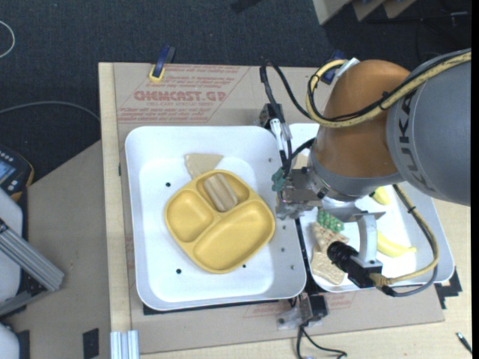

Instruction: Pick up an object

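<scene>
Two white bins side by side on the counter, one arm over the seam between them.

One left bin (138, 223) holds one yellow plate (224, 241) with three compartments. One tan block (218, 191) lies in the plate's upper small compartment, and one flat beige piece (200, 163) lies on the bin floor, touching the plate's far edge. The pincer (288, 197) hangs at the wall between the bins; whether it is spread or pressed together cannot be told, and nothing shows in its grip. One right bin (305, 134), largely covered by the arm, shows one green piece (328, 221) just above one tan bumpy piece (323, 254). Two yellow pieces lie further right, one small (382, 196) and one longer (393, 245).
</scene>
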Controlling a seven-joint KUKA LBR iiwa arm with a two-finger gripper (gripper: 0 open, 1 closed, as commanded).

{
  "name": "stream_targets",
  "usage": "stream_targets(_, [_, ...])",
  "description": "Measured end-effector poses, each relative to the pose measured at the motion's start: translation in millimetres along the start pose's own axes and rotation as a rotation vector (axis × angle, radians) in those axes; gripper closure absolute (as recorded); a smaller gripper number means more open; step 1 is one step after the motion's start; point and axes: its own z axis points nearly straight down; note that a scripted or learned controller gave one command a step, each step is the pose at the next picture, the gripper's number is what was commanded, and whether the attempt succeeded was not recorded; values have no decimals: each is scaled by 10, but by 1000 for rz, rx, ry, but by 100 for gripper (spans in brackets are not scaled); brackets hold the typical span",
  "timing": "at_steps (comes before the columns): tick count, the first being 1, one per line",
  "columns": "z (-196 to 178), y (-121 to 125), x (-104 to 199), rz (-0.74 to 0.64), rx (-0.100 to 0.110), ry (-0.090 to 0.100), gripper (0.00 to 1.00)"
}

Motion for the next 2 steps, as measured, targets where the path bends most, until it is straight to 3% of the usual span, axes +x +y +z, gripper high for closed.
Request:
stream_targets(1, [561,182,-450,16,10,-4,100])
stream_targets(2, [-1073,23,374,-1,-15,4,100])
